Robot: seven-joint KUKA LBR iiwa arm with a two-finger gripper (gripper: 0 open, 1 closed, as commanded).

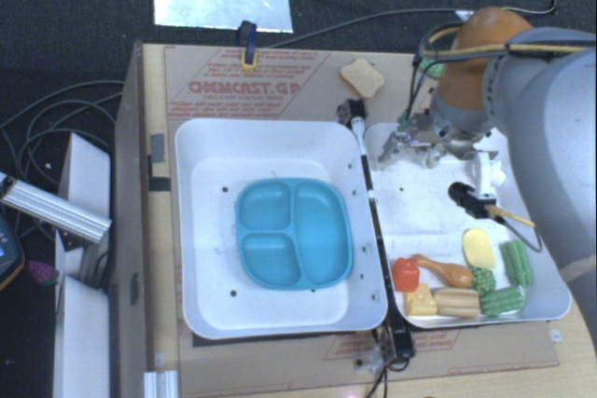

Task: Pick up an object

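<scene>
- Camera view: the grey arm (550,98) enters from the right of the frame, its orange band (485,51) at upper right.
- The gripper (415,144) hangs over the upper part of the right bin (410,219); whether it is open cannot be told, and nothing shows in it.
- Toy food (462,280) lies clustered along that bin's lower edge: red, yellow, orange, tan and green pieces.
- The left bin (205,163) holds a blue divided plate (292,231).
- A tan sponge (362,77) sits on the desk (242,84) above the bins.
</scene>
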